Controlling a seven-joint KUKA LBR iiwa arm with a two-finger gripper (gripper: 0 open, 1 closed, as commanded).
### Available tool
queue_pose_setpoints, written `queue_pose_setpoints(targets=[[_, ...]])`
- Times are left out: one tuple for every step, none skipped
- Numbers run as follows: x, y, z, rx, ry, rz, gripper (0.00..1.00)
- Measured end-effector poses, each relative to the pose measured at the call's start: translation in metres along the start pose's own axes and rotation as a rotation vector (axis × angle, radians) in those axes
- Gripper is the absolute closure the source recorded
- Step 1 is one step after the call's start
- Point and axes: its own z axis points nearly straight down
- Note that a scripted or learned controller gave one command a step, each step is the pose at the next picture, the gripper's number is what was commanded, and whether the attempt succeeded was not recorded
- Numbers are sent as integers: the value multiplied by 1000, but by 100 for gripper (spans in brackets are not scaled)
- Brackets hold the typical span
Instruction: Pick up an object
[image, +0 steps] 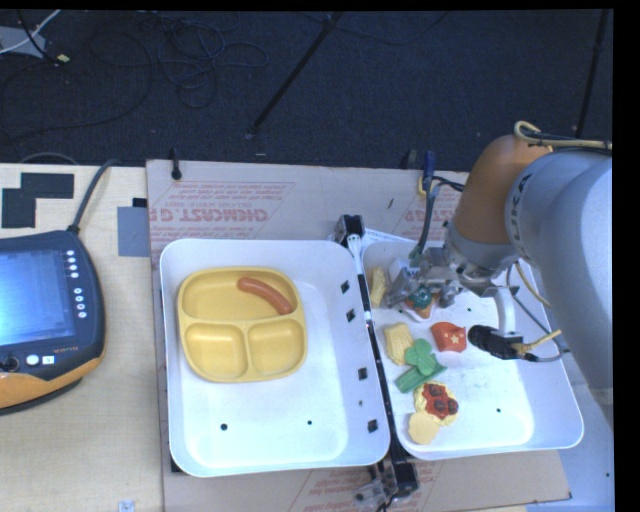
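The big grey arm (540, 240) comes in from the right and bends down over the right bin (555, 420). It has an orange band near the wrist. It is low because it wants to grab 1 of the toys lying there.

2 white bins sit side by side on the bench. The left bin (250, 430) has a yellow plate (242, 350) in it. The plate has 3 parts, and a hot dog (266, 292) lies in the top part. It is well away from the arm, so I think the arm is not after it now.

On the far left sits a screen pad (45, 315) with a cord. It is for people, not for the job.

The right bin holds the small toy food. The toys lie in a loose bunch near the bin's left wall, so they are close to grab. There is a corn (398, 343), a green leaf (419, 363), a red piece (449, 337) and a pizza slice (432, 408) lowest down. A pale piece (378, 285) stands by the wall at the top.

The gripper (420, 292) is down in the top part of the right bin, just above the corn and red piece. A small teal and red bit shows right at its tip. I cannot tell how far its fingers are spread, or if they have hold of a toy. The spot is dark and too small to see.
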Motion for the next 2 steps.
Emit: queue_pose_setpoints(targets=[[0, -2, -10, 4, 2, 0, 100], [85, -24, -105, -6, 4, -4, 100]])
